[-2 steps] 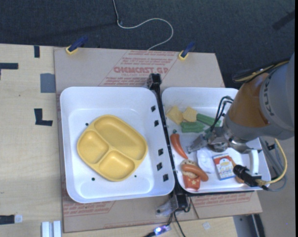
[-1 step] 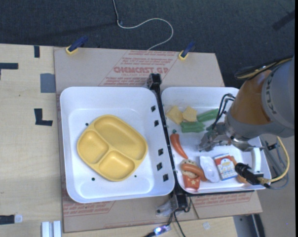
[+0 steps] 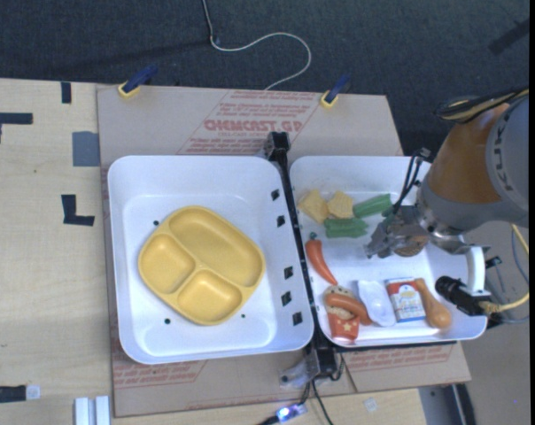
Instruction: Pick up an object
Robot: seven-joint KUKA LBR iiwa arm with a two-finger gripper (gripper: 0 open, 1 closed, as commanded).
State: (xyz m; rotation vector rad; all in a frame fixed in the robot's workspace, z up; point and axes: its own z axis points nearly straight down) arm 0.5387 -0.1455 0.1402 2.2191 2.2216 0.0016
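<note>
My gripper (image 3: 384,240) hangs low over the right bin (image 3: 356,162), near its right-hand middle. Just to its left lie two green pieces (image 3: 345,227), the upper one (image 3: 372,206) slanted. Two yellow chunks (image 3: 325,205) sit further left by the divider. An orange carrot-like piece (image 3: 319,259) lies below them. Along the front wall rest a hot dog toy (image 3: 345,305), a white packet (image 3: 375,300), a red and white box (image 3: 407,300) and a brown spoon-like piece (image 3: 434,306). Nothing visibly sits in the gripper.
The left bin (image 3: 197,168) holds a yellow divided plate (image 3: 201,262). The grey and orange arm (image 3: 476,175) fills the right edge above the right bin. A white cable (image 3: 267,47) loops behind the bench.
</note>
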